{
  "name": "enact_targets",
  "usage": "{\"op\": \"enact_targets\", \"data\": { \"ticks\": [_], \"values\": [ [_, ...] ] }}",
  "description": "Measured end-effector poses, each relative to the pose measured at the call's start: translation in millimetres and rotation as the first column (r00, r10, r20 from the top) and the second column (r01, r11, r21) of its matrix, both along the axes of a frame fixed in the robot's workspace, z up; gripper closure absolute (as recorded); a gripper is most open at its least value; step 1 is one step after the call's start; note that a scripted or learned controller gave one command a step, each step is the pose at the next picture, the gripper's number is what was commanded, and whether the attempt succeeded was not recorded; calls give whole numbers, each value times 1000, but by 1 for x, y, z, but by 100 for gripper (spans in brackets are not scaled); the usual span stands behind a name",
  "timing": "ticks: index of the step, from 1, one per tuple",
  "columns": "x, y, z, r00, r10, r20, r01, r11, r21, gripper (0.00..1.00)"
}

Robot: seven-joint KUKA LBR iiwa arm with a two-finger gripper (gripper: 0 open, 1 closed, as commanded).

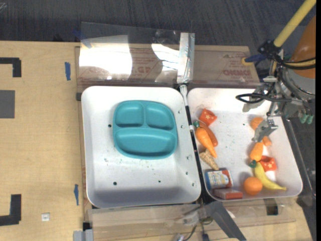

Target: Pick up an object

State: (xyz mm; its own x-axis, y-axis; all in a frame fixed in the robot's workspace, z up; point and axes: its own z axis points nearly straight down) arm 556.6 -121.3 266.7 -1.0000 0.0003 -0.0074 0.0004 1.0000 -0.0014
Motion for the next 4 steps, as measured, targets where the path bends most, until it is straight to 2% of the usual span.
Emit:
{"op": "enact_targets", "data": {
  "ticks": [1,2,3,4],
  "values": [
    [-7,-80,-94,999,-46,-9,46,999,1,0],
    [3,-99,-169,993,-116,2,116,993,0,0],
    [-10,-63,-178,986,-167,3,167,986,1,0],
    [-5,-63,-164,986,-164,20,164,986,-1,100]
  ]
}}
